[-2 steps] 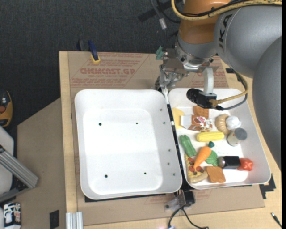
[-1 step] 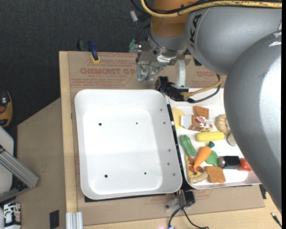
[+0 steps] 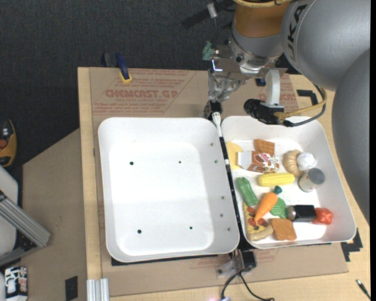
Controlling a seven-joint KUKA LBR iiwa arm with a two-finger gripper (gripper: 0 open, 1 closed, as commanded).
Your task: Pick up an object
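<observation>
Hovering above the far rim between the two bins, end effector (image 3: 222,88) carries nothing visible; whether it stands apart or together, I cannot tell. Toy carrot (image 3: 266,205) lies among play food in the right bin (image 3: 338,170)

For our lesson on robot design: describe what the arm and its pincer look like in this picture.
The arm is bulky, rounded and smooth grey, with an orange band above the wrist. Below that sits a lighter metal collar, then the pincer, a small cluster of metal parts. A white bracket and a black fitting with a yellow cable hang beside it.
</observation>
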